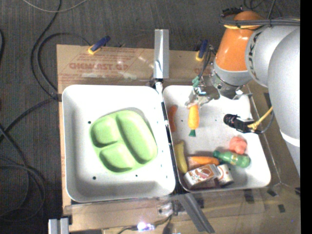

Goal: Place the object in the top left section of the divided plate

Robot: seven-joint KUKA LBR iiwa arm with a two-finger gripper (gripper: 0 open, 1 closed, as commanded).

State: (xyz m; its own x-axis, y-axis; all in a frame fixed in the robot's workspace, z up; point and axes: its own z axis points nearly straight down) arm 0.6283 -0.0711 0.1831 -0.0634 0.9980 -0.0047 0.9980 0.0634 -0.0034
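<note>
- Dark carpet with loose cables is surrounding a cardboard-topped bench, which is carrying two shallow white bins side by side.
- Sitting in the left bin (73, 130) is a green divided plate (124, 140), turned at a slant; its top left section (105, 130) is lying bare.
- Hanging over the upper part of the right bin (258, 174), the gripper (197, 97) is clasping the top end of a toy corn cob (193, 118), which is dangling nearly upright beneath it.
- Crowding the bin below are a yellow banana (181, 157), a carrot (202, 160), a small carton (204, 174), a green bottle-shaped toy (234, 159) and a pink piece (238, 143).
- Judging the risks: the corn is being pinched by its tip alone, so it could be swinging or slipping loose while crossing the raised rims between the bins.
- Because the plate is sitting rotated, a slightly off release could be dropping the corn across a ridge or into the neighbouring section.
</note>
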